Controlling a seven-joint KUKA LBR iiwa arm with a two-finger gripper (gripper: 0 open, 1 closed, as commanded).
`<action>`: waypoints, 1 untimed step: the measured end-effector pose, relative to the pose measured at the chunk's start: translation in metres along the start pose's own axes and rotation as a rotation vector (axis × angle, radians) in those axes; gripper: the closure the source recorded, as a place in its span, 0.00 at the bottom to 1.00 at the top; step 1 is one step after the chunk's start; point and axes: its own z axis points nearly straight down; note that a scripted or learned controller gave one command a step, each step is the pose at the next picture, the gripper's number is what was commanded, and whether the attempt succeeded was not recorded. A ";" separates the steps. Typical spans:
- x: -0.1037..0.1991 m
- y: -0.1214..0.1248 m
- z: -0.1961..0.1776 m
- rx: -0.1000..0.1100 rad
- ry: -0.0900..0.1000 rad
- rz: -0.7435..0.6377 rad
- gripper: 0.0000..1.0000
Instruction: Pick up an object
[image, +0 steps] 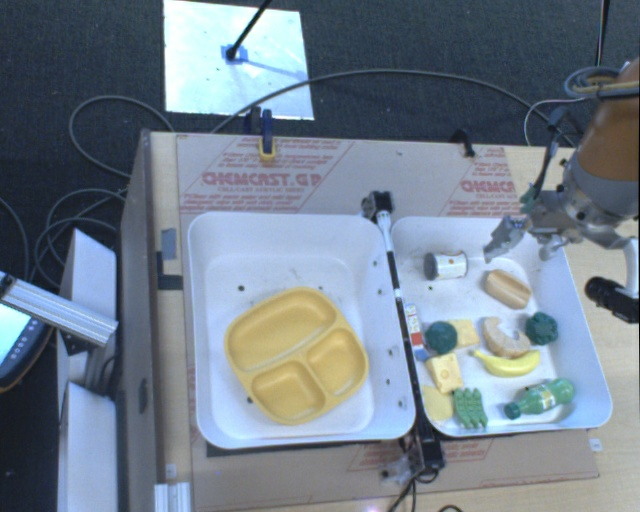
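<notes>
Your end effector (527, 237) hangs with fingers spread and nothing between them over the right bin's (596, 385) twelve o'clock rim, poised above the bread roll (507, 288) at six o'clock, the nearest object for a pick.

Your bench (300, 170) | left white bin (215, 260) rests on it | right white bin (590, 370) touching the left bin's right side
</notes>
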 end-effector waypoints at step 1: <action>0.037 0.057 0.089 0.003 0.001 -0.001 0.00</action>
